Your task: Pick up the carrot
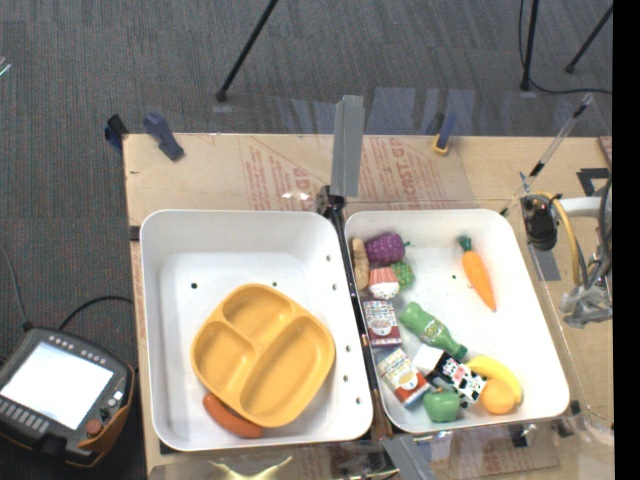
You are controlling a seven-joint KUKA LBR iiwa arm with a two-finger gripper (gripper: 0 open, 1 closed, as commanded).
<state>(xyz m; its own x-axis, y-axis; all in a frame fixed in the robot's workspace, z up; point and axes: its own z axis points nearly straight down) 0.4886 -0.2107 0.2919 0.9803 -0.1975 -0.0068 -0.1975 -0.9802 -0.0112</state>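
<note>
The carrot (479, 278), orange with a green top, lies in the right bin (500, 224) near its far right side, with its tip pointing toward the front. It rests alone on the white floor, apart from the other toys. My gripper (584, 305) hangs at the view's right edge, outside the right bin's right wall and to the right of the carrot. Nothing shows between it and the carrot.
Left of the carrot are purple grapes (385, 247), a green bottle (432, 330) and small cartons (381, 321). A banana (497, 371), an orange (497, 396) and a green fruit (441, 404) crowd the front corner. The left bin holds a yellow divided plate (263, 353) and a sausage (233, 416).
</note>
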